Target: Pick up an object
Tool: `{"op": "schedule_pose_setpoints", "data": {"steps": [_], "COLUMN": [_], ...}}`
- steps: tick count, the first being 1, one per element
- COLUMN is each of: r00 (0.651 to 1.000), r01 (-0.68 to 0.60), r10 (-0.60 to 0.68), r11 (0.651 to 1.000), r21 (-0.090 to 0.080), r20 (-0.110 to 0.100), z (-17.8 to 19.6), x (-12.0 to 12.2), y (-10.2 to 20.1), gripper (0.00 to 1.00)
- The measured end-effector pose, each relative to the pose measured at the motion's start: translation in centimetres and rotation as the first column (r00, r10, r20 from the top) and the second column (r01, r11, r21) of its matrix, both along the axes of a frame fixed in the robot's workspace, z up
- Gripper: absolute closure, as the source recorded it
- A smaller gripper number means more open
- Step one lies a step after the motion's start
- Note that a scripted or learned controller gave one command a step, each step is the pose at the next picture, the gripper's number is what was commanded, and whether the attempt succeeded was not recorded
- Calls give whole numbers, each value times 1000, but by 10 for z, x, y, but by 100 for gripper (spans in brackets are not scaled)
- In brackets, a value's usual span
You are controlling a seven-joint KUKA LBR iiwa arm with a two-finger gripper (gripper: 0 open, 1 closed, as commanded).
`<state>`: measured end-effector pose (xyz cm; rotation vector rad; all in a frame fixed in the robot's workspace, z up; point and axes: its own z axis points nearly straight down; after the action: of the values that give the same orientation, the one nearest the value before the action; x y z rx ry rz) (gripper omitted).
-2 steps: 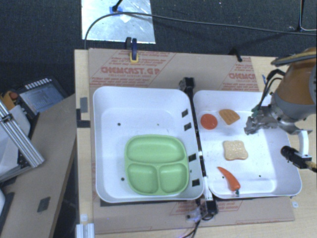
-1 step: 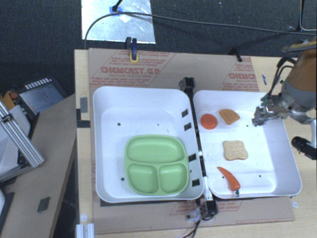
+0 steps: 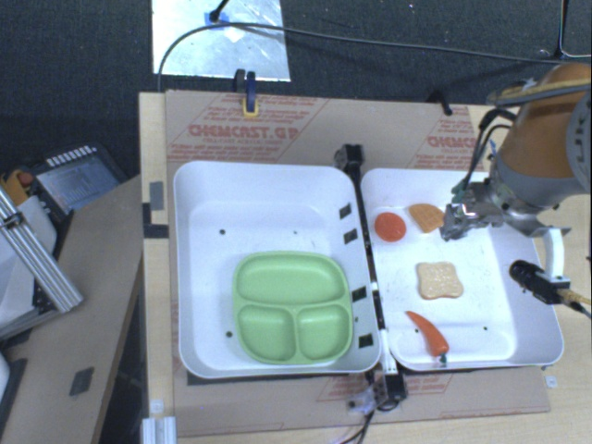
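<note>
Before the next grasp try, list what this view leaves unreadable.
- Gripper: finger state too small and blurred, camera view.
- Tan piece: its right edge meets the gripper; contact unclear.
- Arm: cut off by the right edge.
- Carrot-like piece: lower tip too small to read.

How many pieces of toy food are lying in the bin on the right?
4: a red tomato slice at the upper left, a tan piece beside it, a slice of toast mid-bin, and a chili pepper near the front. The arm may hide more.

pincer point(image 3: 455, 222) beside brown piece point(image 3: 426, 216) | right bin point(image 3: 527, 340): toast point(image 3: 438, 280), red disc point(image 3: 390, 227), chili point(image 3: 427, 332) | left bin point(image 3: 199, 248): green tray point(image 3: 291, 305)
</note>
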<state>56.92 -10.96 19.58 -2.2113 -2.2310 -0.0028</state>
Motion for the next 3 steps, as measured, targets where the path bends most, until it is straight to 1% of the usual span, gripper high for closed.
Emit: {"op": "schedule_pose_setpoints", "data": {"steps": [1, 2, 3], "r00": [1000, 1000, 1000], "r01": [-1, -1, -2], "r10": [1, 1, 2], "r11": [1000, 1000, 1000], "r21": [1, 1, 1], "r20": [2, 1, 1], "z": [15, 28, 39], "x": [-5, -17, -31], "y": [50, 100, 156], "gripper": [100, 100, 100]}}
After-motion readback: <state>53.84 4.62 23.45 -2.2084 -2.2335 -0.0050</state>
